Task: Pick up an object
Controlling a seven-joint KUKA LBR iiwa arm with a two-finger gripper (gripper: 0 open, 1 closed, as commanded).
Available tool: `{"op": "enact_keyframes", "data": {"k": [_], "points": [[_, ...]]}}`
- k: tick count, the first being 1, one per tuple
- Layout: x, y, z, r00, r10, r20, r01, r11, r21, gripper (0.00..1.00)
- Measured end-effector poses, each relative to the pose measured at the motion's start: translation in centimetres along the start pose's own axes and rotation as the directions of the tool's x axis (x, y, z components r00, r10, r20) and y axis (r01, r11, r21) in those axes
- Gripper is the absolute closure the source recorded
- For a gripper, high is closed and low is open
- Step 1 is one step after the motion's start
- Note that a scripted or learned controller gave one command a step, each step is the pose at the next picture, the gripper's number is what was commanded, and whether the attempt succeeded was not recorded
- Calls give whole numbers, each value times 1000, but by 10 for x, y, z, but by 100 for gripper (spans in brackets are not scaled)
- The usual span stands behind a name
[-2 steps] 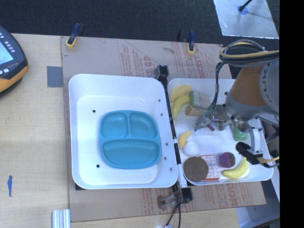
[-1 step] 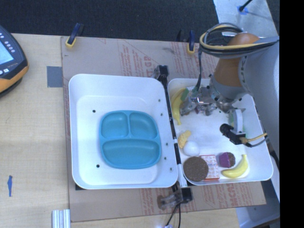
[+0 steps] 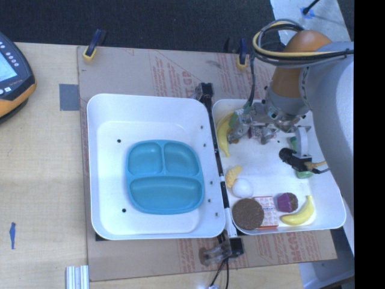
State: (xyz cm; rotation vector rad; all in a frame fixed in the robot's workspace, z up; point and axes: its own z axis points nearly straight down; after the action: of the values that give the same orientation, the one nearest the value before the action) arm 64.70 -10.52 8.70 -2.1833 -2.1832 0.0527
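White right bin [image 3: 334, 218] holds your choices, so from the camera view lower the gripper [image 3: 260, 128], whose opening you cannot tell, squarely over the banana [image 3: 224, 136] lying just beside it at the left wall; red print on the cardboard [image 3: 150, 80] is unreadable.

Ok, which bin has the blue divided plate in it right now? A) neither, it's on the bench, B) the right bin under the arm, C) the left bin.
C: the blue divided plate lies flat in the left bin, while the right bin holds the small items.
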Motion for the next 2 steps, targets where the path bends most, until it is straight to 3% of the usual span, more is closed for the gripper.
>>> {"op": "enact_keyframes", "data": {"k": [1,2], "points": [[6,4,-1,1000,-3,20,4,999,-35,0],[3,4,-1,1000,-1,17,2,999,-36,0]]}}
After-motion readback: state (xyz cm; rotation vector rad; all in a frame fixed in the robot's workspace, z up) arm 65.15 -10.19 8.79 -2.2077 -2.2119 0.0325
